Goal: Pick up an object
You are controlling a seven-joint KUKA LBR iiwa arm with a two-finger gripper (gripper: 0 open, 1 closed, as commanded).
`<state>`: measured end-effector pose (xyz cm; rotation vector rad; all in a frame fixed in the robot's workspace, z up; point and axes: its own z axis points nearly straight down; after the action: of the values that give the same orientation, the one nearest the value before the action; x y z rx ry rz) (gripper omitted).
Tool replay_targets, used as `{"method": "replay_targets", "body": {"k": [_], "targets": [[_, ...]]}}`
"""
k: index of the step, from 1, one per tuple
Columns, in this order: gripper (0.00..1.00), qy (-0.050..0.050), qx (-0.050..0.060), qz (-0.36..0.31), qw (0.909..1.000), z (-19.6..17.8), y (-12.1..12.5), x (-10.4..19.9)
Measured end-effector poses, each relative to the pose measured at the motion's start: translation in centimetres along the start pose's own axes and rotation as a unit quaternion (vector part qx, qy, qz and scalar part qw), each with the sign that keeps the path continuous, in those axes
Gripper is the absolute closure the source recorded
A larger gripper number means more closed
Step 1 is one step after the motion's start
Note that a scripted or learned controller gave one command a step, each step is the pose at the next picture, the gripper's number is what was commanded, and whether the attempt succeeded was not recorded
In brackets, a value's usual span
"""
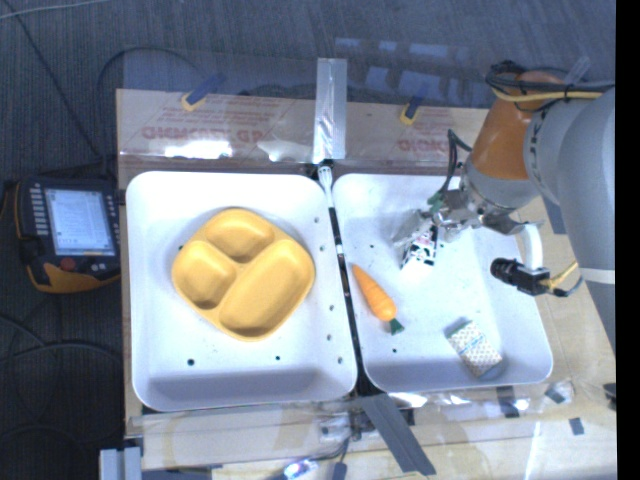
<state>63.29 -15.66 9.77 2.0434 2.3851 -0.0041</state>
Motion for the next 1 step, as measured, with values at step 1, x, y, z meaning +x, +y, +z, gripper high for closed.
{"method": "replay_targets", "body": {"k": [1], "targets": [[1.0, -0.001, -0.001, -0.001, 1.0, -1.05, 0.09, 0.04]]}}
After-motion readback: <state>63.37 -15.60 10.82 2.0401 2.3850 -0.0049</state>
